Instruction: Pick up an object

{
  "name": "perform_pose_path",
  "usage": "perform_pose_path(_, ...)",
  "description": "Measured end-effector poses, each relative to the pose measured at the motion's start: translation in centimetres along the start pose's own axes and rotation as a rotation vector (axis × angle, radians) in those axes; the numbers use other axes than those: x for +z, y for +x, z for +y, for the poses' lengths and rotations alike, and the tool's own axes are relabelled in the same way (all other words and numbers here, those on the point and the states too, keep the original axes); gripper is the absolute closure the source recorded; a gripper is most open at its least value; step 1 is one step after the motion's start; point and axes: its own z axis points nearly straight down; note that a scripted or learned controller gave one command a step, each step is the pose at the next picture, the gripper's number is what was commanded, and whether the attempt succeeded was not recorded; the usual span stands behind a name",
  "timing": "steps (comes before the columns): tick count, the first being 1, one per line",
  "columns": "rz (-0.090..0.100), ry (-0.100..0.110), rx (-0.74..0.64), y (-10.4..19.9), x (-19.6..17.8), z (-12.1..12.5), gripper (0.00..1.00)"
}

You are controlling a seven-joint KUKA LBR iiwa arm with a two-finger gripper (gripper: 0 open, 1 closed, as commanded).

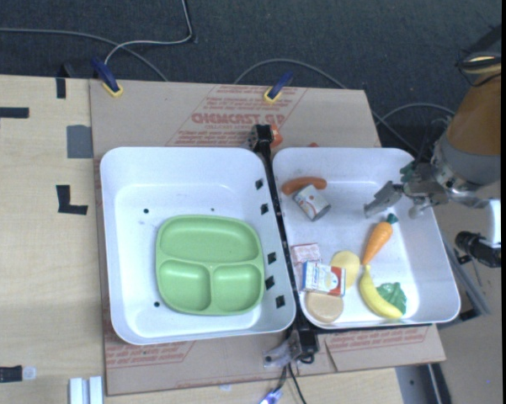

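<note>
Hovering over the right bin [429, 251], the gripper [402, 199] has its fingers spread, grasping nothing. Just below lies a carrot [375, 241]; banana [374, 295] beyond. A green tray [209, 263] occupies the left bin [126, 192].

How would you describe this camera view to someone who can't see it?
A grey robot arm's gripper hovers over the right white bin of toy food, just above a carrot. The left bin holds a green divided plate.
</note>
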Motion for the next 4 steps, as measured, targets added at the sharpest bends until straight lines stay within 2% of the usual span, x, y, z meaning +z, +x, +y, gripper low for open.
perform_pose_path(1, -0.001, -0.003, 0.000, -1.7, 10.9, 0.5, 0.00)
perform_pose_path(2, -0.003, -0.005, 0.000, -1.8, 9.9, 0.6, 1.00)
perform_pose_path(3, 0.000, -0.005, -0.001, 4.6, 11.2, 0.5, 1.00)
perform_pose_path(4, 0.001, -0.001, -0.002, 13.2, 1.5, -2.0, 1.00)
